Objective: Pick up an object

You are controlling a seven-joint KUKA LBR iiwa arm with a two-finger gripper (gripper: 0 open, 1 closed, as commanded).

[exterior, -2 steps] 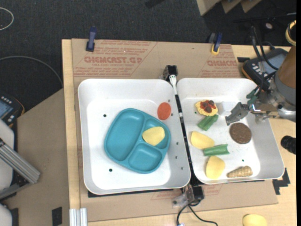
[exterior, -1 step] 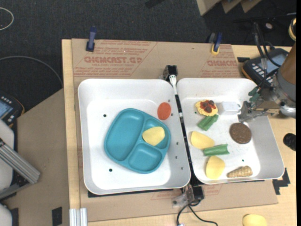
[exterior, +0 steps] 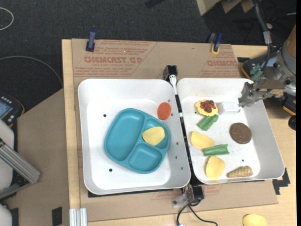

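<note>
Gripper (exterior: 246, 98) low at right bin's (exterior: 270, 140) far right edge, beside pizza toy (exterior: 207, 107); can't tell its grip state.

Bright even overhead light; soft short shadows; sharp focus; no glare.

Right bin (exterior: 270, 140) crowded w/ food, left bin (exterior: 91, 126) corners free, blue tray (exterior: 124, 140) mid.
</note>
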